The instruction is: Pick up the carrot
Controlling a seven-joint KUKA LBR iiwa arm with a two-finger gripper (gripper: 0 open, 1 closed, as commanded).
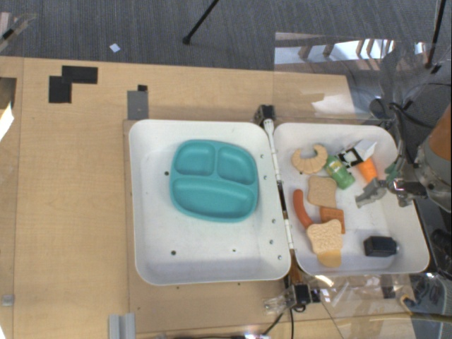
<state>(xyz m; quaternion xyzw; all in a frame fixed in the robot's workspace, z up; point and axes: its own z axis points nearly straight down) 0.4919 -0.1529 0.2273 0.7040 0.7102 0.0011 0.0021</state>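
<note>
White plastic makes up the two shallow bins: the left bin (148, 210) carries a teal divided plate (213, 180), and the right bin (409, 224) holds the toy food. The grey arm (434, 126) comes in from three o'clock and ends in the gripper (373, 190), which hangs over the right bin's three-o'clock half with its two metal fingers spread apart and nothing between them.

Next in size are a slice of bread (322, 191) near the bin's middle, a yellow-edged toast piece (325, 240) at six o'clock, a bitten cracker ring (310, 159) at eleven o'clock, a red sausage (302, 208) by the nine o'clock wall, a green chunk (340, 174) and a small black block (380, 246) at five o'clock.

The carrot (366, 169) is the small orange piece toward the bin's one o'clock corner, with black-and-white scraps at its upper end. It lies just beside the fingertips, at about eleven o'clock from them. Its long axis seems to run from eleven to five o'clock; which end is the tip is too small to tell. The next move likely calls for a short shift up-left before descending.
</note>
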